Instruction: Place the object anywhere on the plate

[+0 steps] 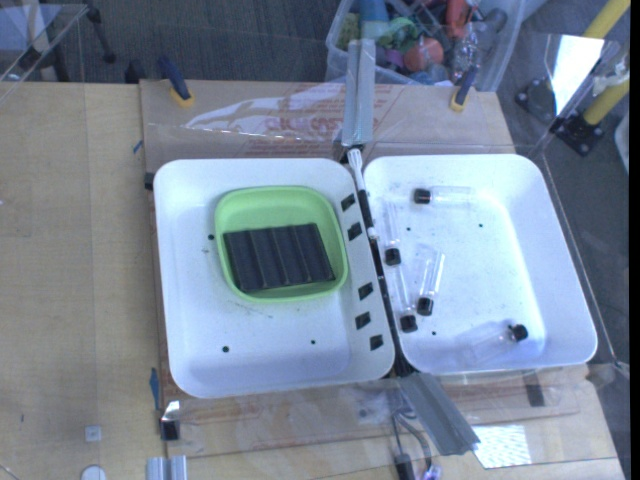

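Note:
A green square plate point(281, 206) sits in the left white bin point(200, 338). A dark ridged rectangular object point(278, 257) lies flat on the plate, covering most of its floor. Several clear plastic tubes with black caps lie in the right bin point(560, 268): one near the back point(440, 196), one at the left side point(388, 240), two in the middle point(428, 283), and one at the front right point(497, 339).
A metal divider strip point(358, 98) runs between the bins, with black tabs along the left bin's right wall. A clear box of colourful toys point(425, 18) stands behind the bins. A blue-and-yellow clamp point(175, 83) grips the bench at back left.

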Robot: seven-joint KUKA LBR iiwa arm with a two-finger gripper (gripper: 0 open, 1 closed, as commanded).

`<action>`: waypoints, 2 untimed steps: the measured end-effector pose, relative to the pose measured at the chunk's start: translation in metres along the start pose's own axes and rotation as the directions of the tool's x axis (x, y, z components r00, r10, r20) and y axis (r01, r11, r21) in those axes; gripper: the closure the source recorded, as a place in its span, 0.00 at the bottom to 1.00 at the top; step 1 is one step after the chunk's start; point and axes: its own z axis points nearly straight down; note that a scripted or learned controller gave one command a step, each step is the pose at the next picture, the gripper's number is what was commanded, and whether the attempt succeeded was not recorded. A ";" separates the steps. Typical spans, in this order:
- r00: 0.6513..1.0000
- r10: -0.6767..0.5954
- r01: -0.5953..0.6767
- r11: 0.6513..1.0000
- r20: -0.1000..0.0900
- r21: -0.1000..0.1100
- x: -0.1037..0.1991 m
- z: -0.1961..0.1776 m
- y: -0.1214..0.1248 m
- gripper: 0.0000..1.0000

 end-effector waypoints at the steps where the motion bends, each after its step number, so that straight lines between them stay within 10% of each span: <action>1: 0.999 0.039 -0.039 0.999 -0.004 -0.006 -0.005 -0.021 0.002 0.00; 2: 0.984 0.176 -0.176 0.984 -0.005 -0.006 -0.003 -0.020 0.006 0.00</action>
